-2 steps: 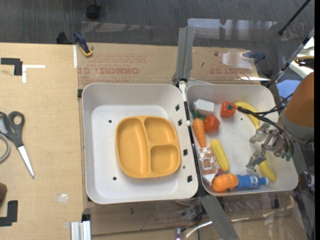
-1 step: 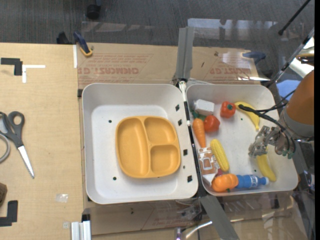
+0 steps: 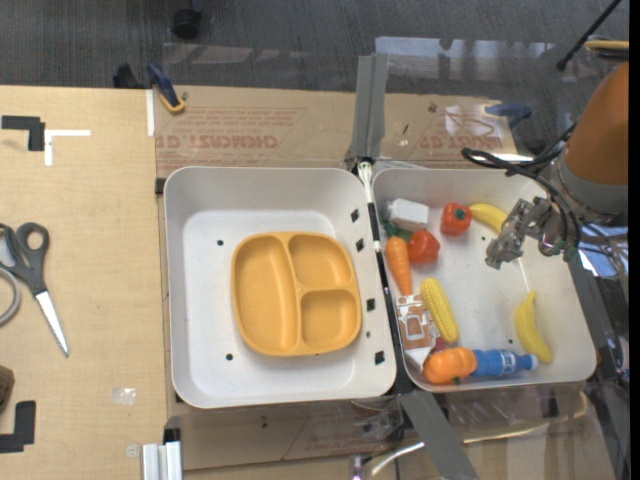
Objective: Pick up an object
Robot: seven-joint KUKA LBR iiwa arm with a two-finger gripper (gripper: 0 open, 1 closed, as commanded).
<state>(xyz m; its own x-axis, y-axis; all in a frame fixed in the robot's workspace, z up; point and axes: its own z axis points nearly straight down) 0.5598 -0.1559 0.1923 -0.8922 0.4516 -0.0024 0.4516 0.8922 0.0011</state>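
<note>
My gripper (image 3: 505, 240) hangs over the right side of the right bin (image 3: 480, 278), reaching in from the right. Just above and left of it lie a small yellow banana (image 3: 488, 215) and a red tomato (image 3: 455, 218). A larger banana (image 3: 531, 328) lies below it near the bin's right wall. Further left are a white block (image 3: 408, 211), a red pepper (image 3: 423, 246), a carrot (image 3: 399, 263) and a corn cob (image 3: 438, 309). A blue bottle (image 3: 500, 364) and an orange fruit (image 3: 447, 365) rest along the front wall. I see nothing held by the gripper.
The left bin (image 3: 190, 268) holds a yellow divided plate (image 3: 297, 292). A small printed card (image 3: 413, 320) lies by the corn. Scissors (image 3: 35, 278) lie on the bench at far left. A blue clamp (image 3: 165, 86) sits behind the left bin.
</note>
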